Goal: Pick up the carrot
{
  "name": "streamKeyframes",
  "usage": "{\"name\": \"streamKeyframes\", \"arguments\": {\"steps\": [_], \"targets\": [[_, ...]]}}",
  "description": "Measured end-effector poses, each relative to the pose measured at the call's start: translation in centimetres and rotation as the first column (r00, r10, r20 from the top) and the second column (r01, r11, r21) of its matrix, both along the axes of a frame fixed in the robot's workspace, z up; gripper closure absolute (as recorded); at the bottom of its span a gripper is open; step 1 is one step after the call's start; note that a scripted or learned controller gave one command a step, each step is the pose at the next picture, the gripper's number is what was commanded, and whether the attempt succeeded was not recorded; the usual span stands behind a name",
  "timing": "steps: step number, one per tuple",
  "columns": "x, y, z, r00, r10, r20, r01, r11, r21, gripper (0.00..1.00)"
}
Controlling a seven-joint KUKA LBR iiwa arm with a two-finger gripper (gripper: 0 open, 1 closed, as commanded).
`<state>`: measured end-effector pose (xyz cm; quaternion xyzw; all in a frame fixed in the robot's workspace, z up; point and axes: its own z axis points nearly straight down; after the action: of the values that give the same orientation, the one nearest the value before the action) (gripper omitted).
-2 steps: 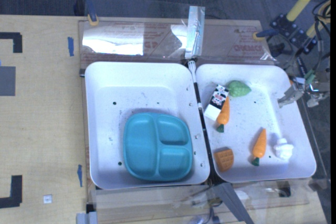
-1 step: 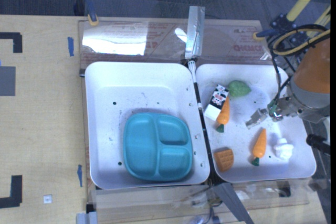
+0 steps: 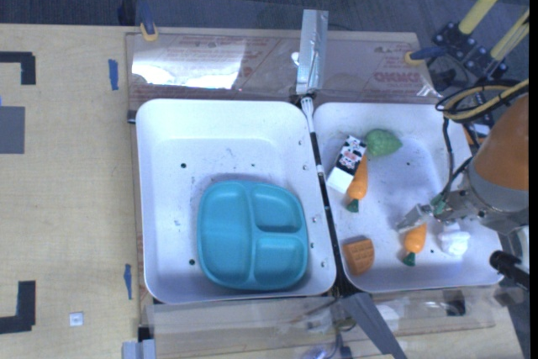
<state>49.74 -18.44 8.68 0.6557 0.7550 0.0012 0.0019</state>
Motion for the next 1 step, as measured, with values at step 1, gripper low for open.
{"name": "streamKeyframes", "arguments": {"steps": [1], "targets": [[0.2, -0.06, 1.19, 1.0, -0.001, 0.007, 0.001, 1.0, -0.003, 1.0]]}}
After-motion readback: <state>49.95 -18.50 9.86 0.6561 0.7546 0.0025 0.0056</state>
